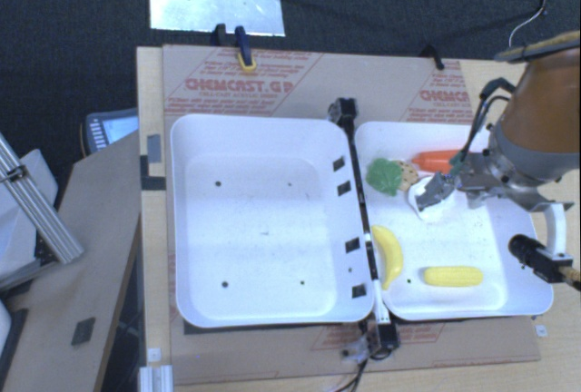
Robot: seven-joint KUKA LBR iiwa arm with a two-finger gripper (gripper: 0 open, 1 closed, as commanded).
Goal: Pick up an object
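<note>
Yellow corn (453, 276) lies below the pincer (434, 191); its grip state is unclear.

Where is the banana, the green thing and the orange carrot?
banana (388, 254): camera view, middle of its curved body, by the divider.
green thing (386, 175): camera view, centre of its leafy top.
orange carrot (436, 160): camera view, middle of the visible orange part.
</note>
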